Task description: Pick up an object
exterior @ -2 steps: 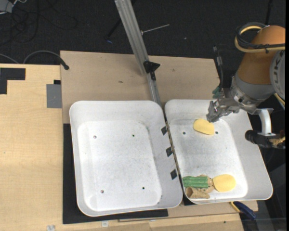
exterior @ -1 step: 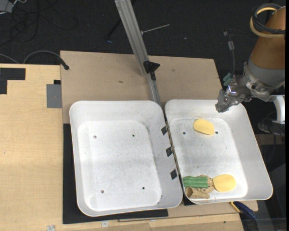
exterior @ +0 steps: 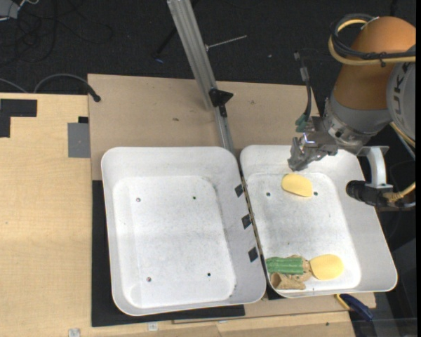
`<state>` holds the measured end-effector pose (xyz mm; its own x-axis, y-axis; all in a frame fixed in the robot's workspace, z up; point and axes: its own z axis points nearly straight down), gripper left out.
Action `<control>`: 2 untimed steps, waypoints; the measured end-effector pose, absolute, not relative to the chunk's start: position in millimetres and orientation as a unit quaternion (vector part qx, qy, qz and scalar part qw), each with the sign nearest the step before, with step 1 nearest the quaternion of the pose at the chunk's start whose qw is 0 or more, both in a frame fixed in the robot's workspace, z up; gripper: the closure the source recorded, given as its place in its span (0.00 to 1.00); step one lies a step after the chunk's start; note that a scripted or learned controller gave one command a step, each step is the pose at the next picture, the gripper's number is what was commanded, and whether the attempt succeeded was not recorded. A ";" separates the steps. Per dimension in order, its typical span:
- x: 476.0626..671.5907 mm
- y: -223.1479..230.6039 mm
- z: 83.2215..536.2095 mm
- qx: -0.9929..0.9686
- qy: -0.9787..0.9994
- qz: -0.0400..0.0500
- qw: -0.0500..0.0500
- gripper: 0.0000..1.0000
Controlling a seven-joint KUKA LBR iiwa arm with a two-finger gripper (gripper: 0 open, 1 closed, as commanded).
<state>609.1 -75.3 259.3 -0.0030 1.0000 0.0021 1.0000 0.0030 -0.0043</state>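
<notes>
A pale yellow rounded object [exterior: 297, 185] lies in the right bin [exterior: 368, 258] near its far end. My gripper [exterior: 299, 159] hangs just above and behind it, with nothing visible between its fingers. At the near end of the same bin lie a green object [exterior: 285, 265], a tan object [exterior: 292, 280] and a second yellow rounded object [exterior: 327, 266], bunched together.
The left bin [exterior: 126, 167] sits beside the right one, joined by black clips [exterior: 245, 220]. A slanted metal rail [exterior: 200, 65] rises behind the bins. The grey arm with its orange band [exterior: 375, 48] comes in from the right.
</notes>
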 end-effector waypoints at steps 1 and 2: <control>609.3 -15.8 261.2 -0.705 -0.709 0.001 0.002 1.00; 611.1 38.0 243.0 -0.706 -0.708 0.002 0.003 1.00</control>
